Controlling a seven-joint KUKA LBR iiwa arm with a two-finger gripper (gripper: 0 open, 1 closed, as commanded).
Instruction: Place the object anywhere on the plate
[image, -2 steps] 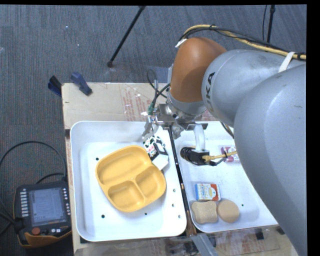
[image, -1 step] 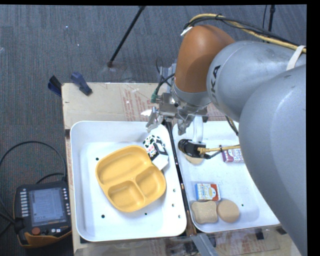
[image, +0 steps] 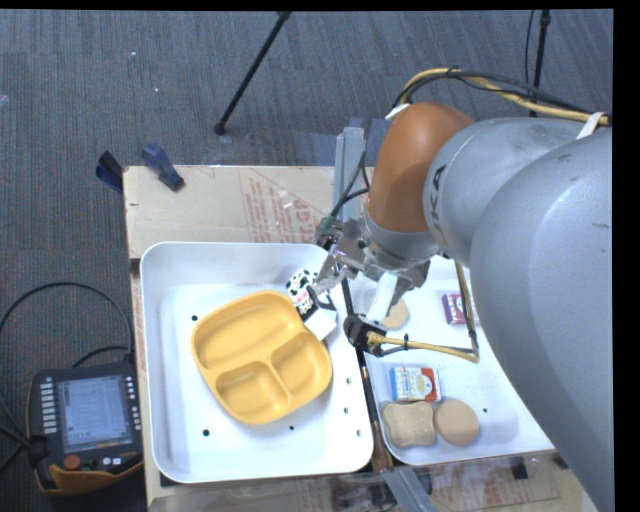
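Floor: dark carpet under my desk (image: 230, 205).
Left bin (image: 165, 440): I see the yellow plate (image: 262, 356) inside.
Claw (image: 322, 285): by the plate's upper right rim; opening I cannot tell.
Object (image: 303, 291): black-and-white piece at the claw, touching that rim.

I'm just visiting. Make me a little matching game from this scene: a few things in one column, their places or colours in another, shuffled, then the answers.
Things:
1. plate
2. bread slice
3. black-and-white object
4. handheld screen

Descriptions:
A. on the floor, left of the bench
B. yellow, in the left bin
C. at the plate's upper right rim
D. tan, in the right bin's near end

Pairs: 1-B, 2-D, 3-C, 4-A
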